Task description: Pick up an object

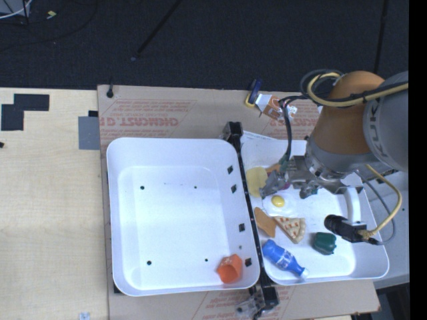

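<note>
Gripper hovered low over the egg in the right bin; couldn't tell its state. I'd have centered on the egg before closing, clear of the waffle.

White bins. Orange cup, left bin's near right corner. Right bin: blue bottle, dark green piece, tan waffle-patterned wedge, white-and-yellow fried egg.

Robotics lab; industrial arm, twin white bins on cardboard, loose cables
</note>
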Tool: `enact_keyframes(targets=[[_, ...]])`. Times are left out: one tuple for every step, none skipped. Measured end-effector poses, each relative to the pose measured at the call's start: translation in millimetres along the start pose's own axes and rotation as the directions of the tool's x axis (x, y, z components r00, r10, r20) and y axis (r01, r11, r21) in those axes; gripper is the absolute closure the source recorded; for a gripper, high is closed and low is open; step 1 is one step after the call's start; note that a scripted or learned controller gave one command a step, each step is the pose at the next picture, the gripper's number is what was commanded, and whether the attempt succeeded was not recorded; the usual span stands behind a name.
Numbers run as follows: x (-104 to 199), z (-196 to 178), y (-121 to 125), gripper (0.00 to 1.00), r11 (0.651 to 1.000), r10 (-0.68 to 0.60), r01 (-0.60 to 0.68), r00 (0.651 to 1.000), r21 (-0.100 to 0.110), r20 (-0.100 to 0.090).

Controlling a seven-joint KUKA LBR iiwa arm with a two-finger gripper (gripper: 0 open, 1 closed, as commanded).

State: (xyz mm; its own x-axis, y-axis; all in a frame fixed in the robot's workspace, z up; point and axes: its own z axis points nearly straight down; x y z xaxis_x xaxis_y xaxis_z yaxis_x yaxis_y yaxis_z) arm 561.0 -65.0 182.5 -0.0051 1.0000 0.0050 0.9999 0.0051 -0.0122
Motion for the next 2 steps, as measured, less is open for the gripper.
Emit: enact_keyframes(targets=[[72.1, -5.5, 70.8, 0.0, 1.0, -0.002, 0.002, 1.0, -0.014, 0.003], [67.9, -14.8, 67.4, 1.0, 1.0, 0.003, -0.003, 1.0, -0.007, 0.004]])
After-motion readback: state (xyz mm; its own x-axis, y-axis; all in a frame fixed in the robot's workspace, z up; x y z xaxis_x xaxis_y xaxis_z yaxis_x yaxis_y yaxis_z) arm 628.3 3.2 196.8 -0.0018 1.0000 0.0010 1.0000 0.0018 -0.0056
